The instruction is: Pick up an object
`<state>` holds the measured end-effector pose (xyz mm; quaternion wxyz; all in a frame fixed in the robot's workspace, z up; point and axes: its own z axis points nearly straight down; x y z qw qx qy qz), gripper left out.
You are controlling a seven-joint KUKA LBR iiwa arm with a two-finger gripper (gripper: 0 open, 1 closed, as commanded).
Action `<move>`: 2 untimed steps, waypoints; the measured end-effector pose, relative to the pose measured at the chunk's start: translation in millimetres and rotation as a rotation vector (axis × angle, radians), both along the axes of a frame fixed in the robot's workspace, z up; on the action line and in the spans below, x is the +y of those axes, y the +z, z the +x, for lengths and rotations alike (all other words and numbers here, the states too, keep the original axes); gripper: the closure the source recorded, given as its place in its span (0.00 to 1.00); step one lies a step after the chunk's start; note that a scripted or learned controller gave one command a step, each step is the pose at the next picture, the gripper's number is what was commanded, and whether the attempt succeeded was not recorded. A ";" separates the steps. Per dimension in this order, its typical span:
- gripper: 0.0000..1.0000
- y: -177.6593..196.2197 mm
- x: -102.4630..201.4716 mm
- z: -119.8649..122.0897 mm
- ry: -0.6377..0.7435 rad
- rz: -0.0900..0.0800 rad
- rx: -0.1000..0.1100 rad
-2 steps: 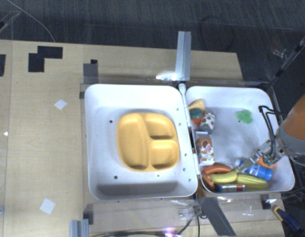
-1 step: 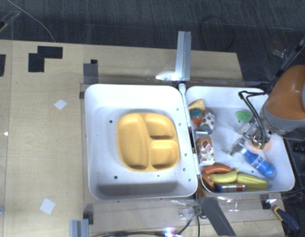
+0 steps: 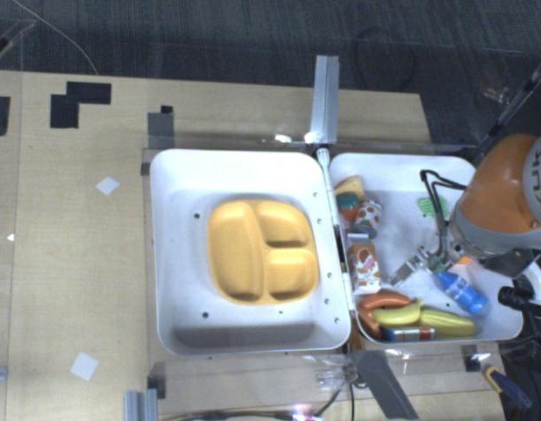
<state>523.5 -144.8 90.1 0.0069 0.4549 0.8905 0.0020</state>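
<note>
Arm's in over the right bin (image 3: 402, 167), gripper (image 3: 419, 263) low near mid-floor, a bit toward the table's near edge. Fingers look apart w/ nothing between them, though they're small and partly hidden under the wrist, so that's my best read. Closest pick looks like the blue bottle (image 3: 460, 292), just beside the fingers toward the bin's near-right corner, not touching. To do this well: centre over the bottle's body, line the fingers across its narrow side, drop straight, close only once it sits between them. Banana (image 3: 425, 319) lies along the near wall. Left bin holds a yellow divided tray (image 3: 260, 251), well apart.
</note>
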 end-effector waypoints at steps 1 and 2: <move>0.00 11.6 4.4 -34.8 -0.099 0.002 0.008; 0.00 -1.0 -33.0 36.9 -0.017 0.000 -0.001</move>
